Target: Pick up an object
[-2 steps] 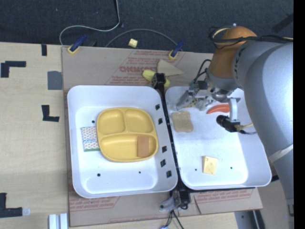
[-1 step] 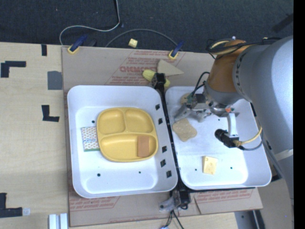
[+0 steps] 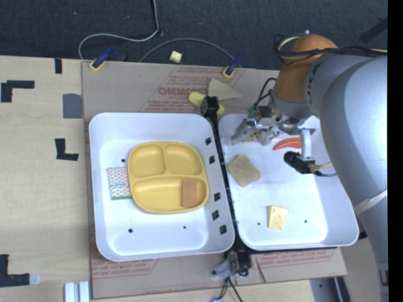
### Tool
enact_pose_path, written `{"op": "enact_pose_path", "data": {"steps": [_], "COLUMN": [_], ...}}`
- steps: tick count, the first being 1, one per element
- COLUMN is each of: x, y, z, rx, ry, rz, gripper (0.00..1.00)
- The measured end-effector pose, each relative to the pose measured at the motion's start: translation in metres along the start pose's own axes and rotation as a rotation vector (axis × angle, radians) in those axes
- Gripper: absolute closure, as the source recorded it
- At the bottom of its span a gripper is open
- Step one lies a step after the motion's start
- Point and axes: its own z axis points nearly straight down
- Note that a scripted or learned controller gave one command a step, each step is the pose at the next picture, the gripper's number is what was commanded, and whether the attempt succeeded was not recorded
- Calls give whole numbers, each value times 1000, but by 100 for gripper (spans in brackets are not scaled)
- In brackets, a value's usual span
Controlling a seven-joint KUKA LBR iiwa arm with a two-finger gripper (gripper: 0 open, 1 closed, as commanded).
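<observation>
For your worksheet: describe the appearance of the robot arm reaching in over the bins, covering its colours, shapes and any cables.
The arm is a thick, rounded, smooth tube in light grey. Above the wrist sits a bulging orange band, with thin cables looping beside it. The gripper is small, metallic grey and angular, with wires and fittings around its base. A black cable end hangs below the wrist.

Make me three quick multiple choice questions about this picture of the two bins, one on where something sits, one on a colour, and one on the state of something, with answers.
1. Where does the brown block lie?
A. in the yellow tray
B. on the cardboard
C. in the right bin

2. What colour is the holed wedge?
A. blue
B. yellow
C. black

3. How is the gripper placed?
A. low over the right bin's upper left corner
B. inside the left bin
C. off the bench

Answers: 1 A, it lies in the tray's lower compartment; 2 B, pale yellow cheese colour; 3 A, it hangs at that corner.
</observation>
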Motion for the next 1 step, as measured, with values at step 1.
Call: {"op": "enact_pose_path", "data": {"steps": [1], "x": [-16], "y": [-30], "z": [-2], "rx": [-2], "ry": [-1], "rz": [2], "gripper": [0]}}
